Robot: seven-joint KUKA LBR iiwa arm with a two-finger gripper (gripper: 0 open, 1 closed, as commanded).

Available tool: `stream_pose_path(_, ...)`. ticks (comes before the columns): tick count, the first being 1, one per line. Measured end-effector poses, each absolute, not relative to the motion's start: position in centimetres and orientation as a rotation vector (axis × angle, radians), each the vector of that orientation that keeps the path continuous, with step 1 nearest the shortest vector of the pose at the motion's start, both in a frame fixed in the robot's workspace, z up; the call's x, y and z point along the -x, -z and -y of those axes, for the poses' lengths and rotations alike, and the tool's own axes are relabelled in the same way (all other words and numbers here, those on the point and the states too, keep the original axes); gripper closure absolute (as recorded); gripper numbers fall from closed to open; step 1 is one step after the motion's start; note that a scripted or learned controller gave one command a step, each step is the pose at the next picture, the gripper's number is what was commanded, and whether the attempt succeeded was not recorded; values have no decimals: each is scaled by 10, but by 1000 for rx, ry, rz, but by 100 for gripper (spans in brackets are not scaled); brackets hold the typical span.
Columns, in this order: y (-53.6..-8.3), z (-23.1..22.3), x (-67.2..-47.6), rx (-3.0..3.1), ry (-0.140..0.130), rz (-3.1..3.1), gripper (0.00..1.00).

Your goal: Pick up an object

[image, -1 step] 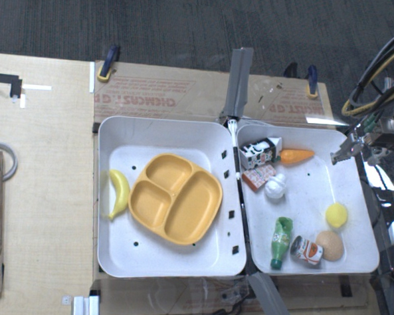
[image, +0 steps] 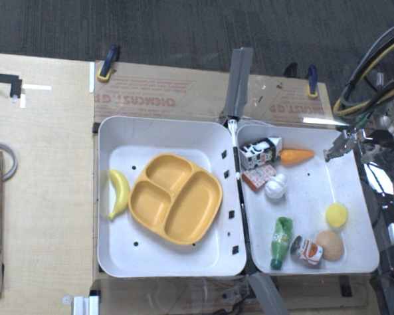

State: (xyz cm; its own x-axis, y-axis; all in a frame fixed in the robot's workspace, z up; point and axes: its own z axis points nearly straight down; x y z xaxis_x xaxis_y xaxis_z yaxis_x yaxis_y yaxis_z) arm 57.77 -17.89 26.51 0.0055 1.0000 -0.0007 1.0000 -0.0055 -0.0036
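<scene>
Grey metal gripper (image: 336, 150) sits at the upper right rim of the right bin (image: 354, 196), above the wall, touching no object. Whether it is spread or closed cannot be told; it is small and blurred against the cables. Nothing seen in its grasp. Arm (image: 385, 132) enters from the right edge, mostly cut off, cables looping above it.

Right bin contents: carrot (image: 295, 155) near the top, long axis roughly left-right, thin end pointing right toward the gripper, close to it but apart. Cow-print carton (image: 258, 152) just left of the carrot. Red packet (image: 255, 178) below the carton, white ball (image: 275, 187) touching its right side. Yellow ball (image: 336, 214) at the right wall. Green bottle (image: 280, 242) lies near-vertical in view, cap toward the bottom rim. Can (image: 306, 251) on its side beside the bottle, egg (image: 330, 245) touching the can.

Left bin (image: 111, 248): orange divided plate (image: 176, 197) in the middle, banana (image: 119, 193) just at its left edge, curved, long axis up-down
</scene>
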Motion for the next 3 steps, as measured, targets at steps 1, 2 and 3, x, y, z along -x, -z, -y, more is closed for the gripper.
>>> stream_pose_path(1, -156, 163, -624, 2012, -5, 2411, 0)
stream_pose_path(2, -153, 180, -571, 905, 0, 3009, 0)
stream_pose_path(3, -177, 223, -552, 502, 0, 3104, 0)
